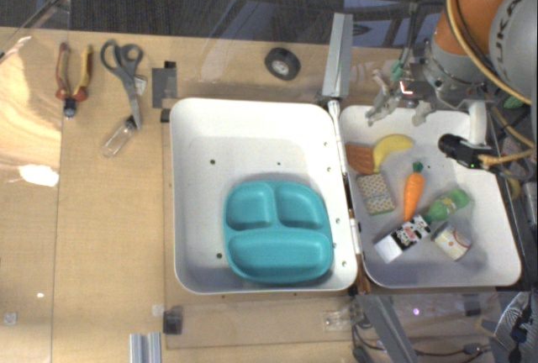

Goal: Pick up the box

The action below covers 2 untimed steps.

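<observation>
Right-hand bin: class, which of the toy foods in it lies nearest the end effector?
The yellow banana, at the bin's top edge just below the end effector. The carrot, the green bottle and the black-and-white box lie further down the bin.

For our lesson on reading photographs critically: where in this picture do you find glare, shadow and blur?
In the camera view, glare washes out the bench at far left, beside the pliers; the teal tray casts a soft shadow on the left bin; small toys in the right bin, such as the carrot, look soft; the hand at top right is too blurred to read.
</observation>
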Each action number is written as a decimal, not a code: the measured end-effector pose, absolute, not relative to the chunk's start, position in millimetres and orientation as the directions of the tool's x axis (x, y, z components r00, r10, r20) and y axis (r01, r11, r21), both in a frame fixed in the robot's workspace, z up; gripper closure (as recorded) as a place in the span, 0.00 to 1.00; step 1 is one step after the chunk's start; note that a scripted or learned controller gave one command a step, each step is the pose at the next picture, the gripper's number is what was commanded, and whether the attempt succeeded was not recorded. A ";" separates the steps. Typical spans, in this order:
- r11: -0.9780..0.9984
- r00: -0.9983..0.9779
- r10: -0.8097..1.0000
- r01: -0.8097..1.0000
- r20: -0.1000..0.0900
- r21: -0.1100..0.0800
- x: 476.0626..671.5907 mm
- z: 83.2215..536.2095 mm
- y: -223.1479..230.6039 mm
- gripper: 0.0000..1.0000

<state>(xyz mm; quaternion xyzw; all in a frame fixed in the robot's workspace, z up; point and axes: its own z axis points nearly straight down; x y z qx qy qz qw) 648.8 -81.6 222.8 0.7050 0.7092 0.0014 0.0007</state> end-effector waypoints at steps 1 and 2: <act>0.164 -0.164 0.987 0.987 -0.001 0.004 571.2 140.3 -97.8 0.00; 0.266 -0.266 0.964 0.964 -0.009 0.013 579.2 90.0 -90.9 0.00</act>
